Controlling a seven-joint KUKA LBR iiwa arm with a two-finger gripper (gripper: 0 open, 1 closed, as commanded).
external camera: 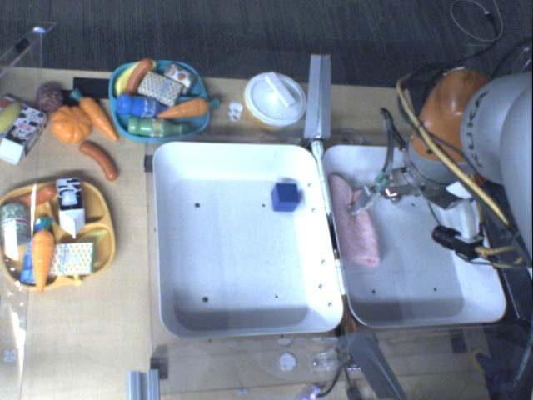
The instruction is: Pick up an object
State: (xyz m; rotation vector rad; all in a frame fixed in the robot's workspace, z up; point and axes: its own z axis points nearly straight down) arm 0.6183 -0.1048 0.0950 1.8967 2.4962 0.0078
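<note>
Lying lengthwise in the right bin, near its left wall, the pink roll looks to be our target. Our gripper sits just beside its upper end, fingers slightly apart and holding nothing. We judge ourselves mid-approach; next we must straddle the roll and close. The blue cube waits in the left bin.

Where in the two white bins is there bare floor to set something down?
Left white bin: bare everywhere except the small blue cube near its upper right. Right white bin: bare along the lower half and right of the pink cloth roll; crowded at the top, where the gripper sits by the roll.
</note>
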